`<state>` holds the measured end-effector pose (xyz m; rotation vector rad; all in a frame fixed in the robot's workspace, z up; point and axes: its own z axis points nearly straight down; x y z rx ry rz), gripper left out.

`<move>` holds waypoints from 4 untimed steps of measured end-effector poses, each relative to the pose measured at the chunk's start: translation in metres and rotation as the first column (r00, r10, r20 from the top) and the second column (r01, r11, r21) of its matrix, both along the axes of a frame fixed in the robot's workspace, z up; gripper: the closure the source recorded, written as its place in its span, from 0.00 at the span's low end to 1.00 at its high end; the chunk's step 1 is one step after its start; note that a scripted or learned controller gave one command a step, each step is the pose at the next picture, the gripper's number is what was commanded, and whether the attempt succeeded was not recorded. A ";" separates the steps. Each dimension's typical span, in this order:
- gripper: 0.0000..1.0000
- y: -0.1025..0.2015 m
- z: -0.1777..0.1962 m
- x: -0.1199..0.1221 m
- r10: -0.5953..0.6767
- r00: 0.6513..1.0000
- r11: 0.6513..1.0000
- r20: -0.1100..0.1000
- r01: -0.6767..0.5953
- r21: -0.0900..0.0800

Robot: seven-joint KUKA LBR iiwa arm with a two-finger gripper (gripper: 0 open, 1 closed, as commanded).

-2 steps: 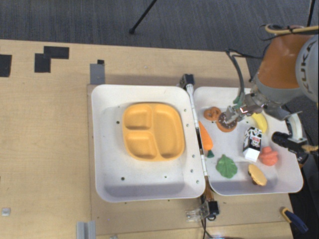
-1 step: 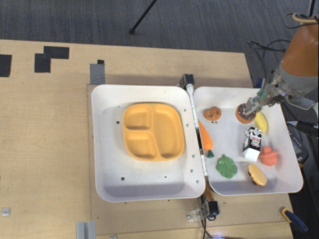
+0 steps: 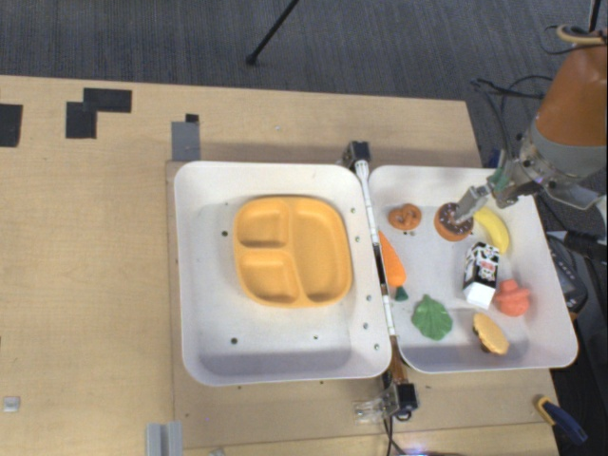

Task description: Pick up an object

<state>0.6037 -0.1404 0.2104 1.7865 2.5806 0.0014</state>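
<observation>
Gripper [image 3: 460,218] sits right over the donut [image 3: 448,221], upper right bin [image 3: 560,350]; can't tell its state. Next: pinch, lift.

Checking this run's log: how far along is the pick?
Done: the pincer is down in the right bin, at the brown donut. In hand: nothing visibly lifted; the donut sits on the bin floor. Left: grasp and raise it. The banana lies close beside it.
</observation>
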 end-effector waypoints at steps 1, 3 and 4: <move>0.00 -0.030 -0.113 0.023 0.071 0.997 0.997 0.002 -0.071 -0.001; 1.00 -0.007 -0.103 -0.021 0.142 0.990 0.990 0.024 -0.142 -0.001; 0.00 -0.007 -0.103 -0.022 0.142 0.990 0.990 0.023 -0.142 -0.001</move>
